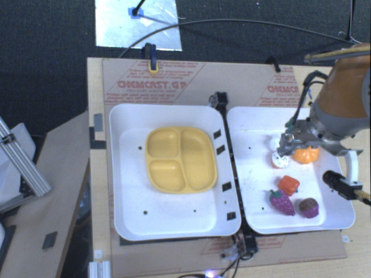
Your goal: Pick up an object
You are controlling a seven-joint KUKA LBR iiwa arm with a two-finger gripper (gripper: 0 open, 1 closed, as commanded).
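- Two white bins are sitting side by side on the bench: the left bin (124, 213) and the right bin (252, 213), touching along their inner edges.
- The arm (348, 91) is reaching in from the right, its orange band sitting above the grey wrist, and is bending down over the upper right part of the right bin.
- The gripper (288, 145) is pointing down and leftward, hanging low over the bin floor among the toys.
- Its tip is sitting just beside a small white round toy (280, 160) and an orange pumpkin (305, 154); whether it is touching either one is hard to tell.
- The jaws are too small and cluttered to read, so I cannot tell whether they are apart or together, and nothing is visibly lying between them.
- A red pepper (288, 185) is lying below the pumpkin, nearer the bin's front.
- A purple grape bunch (282, 202) is lying just left of a dark purple toy (308, 207), both near the front wall.
- A yellow divided plate (180, 158) is resting flat in the middle of the left bin.
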